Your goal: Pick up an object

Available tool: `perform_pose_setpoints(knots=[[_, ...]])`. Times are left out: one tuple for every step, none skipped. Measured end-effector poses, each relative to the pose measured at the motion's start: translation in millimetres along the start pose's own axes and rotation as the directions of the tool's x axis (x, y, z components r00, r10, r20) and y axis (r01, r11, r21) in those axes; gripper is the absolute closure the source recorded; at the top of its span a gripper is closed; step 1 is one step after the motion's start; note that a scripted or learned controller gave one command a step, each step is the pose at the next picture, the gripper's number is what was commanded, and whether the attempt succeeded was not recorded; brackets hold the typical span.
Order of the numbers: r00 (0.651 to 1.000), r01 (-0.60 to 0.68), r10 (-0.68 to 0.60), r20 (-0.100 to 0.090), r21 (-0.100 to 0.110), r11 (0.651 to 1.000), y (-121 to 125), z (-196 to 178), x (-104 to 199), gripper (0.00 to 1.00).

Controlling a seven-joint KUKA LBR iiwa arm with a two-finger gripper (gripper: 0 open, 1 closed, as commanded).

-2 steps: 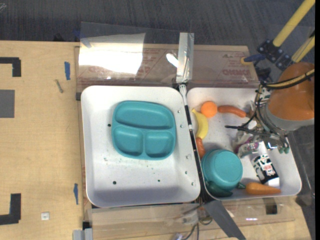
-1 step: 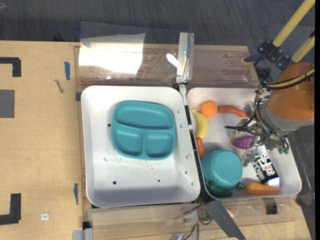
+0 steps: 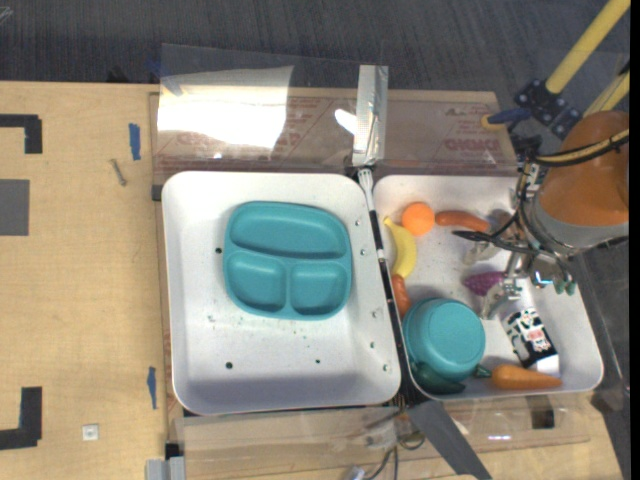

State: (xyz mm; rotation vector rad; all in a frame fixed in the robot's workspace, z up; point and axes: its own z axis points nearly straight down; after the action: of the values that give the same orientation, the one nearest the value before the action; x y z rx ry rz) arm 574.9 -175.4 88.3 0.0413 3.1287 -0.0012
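Camera view shows the tool (image 3: 507, 290) lowered into the right bin (image 3: 590, 353), just beside a purple object (image 3: 481, 283); its opening state cannot be determined. No object is seen held, so grasp and lift remain outstanding.

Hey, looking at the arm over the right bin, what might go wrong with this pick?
1. The pincer hangs over a purple item, with a black-and-white packet and an orange carrot close by; it may nudge or catch a neighbour.
2. The teal cup crowds the right bin, leaving little room.
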Motion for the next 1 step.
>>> perform_pose_setpoints(knots=[[0.99, -0.143, 0.143, 0.017, 0.019, 0.99, 30.1, -4.2, 38.7, 0.0]])
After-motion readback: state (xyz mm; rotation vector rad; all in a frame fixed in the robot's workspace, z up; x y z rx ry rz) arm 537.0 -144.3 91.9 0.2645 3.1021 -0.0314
